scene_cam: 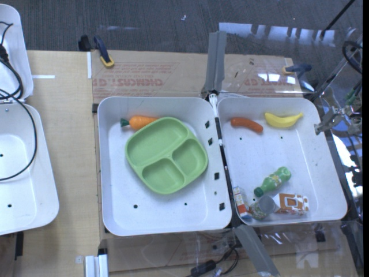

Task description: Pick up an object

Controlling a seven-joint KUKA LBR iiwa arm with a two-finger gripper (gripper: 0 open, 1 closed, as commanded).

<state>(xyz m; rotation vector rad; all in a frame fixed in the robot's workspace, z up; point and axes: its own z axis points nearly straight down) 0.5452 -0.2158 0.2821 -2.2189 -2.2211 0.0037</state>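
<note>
Camera view shows 2 white bins side by side, and no object is lifted, so I judge that the task stands at its very start: choosing and approaching. At the right edge, beside the right bin (328, 154), some thin metal parts of the rig are visible, but I cannot tell whether this is the gripper or how it stands.

The right bin holds most candidates: a yellow banana (282, 119) and an orange sausage (247, 124) near the far wall, and a green bottle (273, 181), a small carton (292, 203) and a grey can (262, 208) crowded in the near corner. The left bin (109, 172) holds a green divided plate (166, 154) with a carrot (140, 122) touching its far rim.

The banana looks the easiest target (it lies apart from its neighbours). Its long axis runs almost left to right, ends curving up toward the far wall. The next move calls for descending over its middle and closing across the short width.
</note>
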